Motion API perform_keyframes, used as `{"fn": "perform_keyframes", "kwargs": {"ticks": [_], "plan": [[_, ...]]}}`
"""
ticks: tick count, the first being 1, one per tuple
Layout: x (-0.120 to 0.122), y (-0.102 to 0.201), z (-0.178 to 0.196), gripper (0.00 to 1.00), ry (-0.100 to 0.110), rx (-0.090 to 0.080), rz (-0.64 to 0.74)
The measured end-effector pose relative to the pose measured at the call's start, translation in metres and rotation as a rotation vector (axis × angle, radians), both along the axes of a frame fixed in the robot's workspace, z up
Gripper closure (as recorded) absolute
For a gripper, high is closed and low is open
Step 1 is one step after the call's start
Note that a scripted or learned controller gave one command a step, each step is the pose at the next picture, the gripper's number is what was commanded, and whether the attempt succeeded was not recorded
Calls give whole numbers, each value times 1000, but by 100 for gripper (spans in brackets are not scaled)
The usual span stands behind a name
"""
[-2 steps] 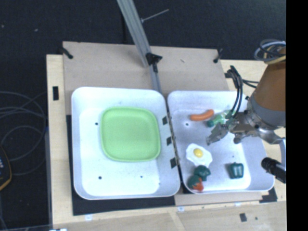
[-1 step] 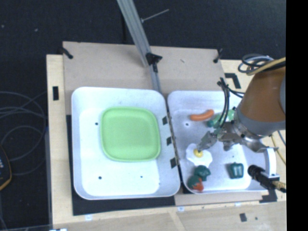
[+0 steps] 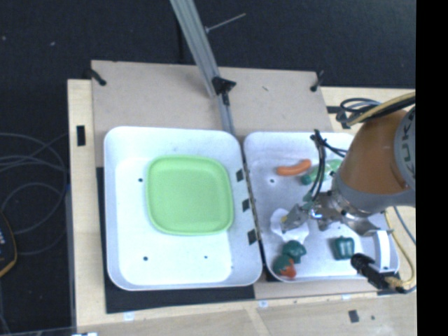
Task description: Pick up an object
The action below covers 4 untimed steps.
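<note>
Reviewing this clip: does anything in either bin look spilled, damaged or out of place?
Nothing stands out. The green plate lies flat in the left bin. In the right bin, an orange carrot-like piece, a teal block and a green-and-red toy lie loose and apart. The claw hovers among them.

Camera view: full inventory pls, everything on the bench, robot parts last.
Left bin: 1, white, left half of bench.
Right bin: 1, white, right half, touching the left bin.
Plate: 1, light green, squarish, lying flat in the left bin.
Carrot-like piece: 1, orange, upper part of right bin.
Green and red item: 1, near the front wall of the right bin.
Teal block: 1, dark teal, front right of right bin.
Small green piece: 1, just below the orange piece, partly hidden.
Metal pole: 1, grey, slanting down from the top.
Arm: 1, orange band, over right bin.
Gripper: 1, low in right bin.
</note>
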<state>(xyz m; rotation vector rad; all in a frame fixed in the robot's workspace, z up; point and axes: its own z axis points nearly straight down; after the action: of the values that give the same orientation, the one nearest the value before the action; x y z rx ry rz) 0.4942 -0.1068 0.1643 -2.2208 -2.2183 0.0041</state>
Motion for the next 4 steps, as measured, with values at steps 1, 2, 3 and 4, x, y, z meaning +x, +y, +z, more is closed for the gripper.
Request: {"fn": "perform_keyframes", "kwargs": {"ticks": [1,2,3,4], "plan": [[-3,-1,-62,0,1,0,0],[-1,-1,-49,100,-6,1,0],[4,-7,-6,100,-8,-1,1],[13,-10,41,100,-9,-1,1]]}}
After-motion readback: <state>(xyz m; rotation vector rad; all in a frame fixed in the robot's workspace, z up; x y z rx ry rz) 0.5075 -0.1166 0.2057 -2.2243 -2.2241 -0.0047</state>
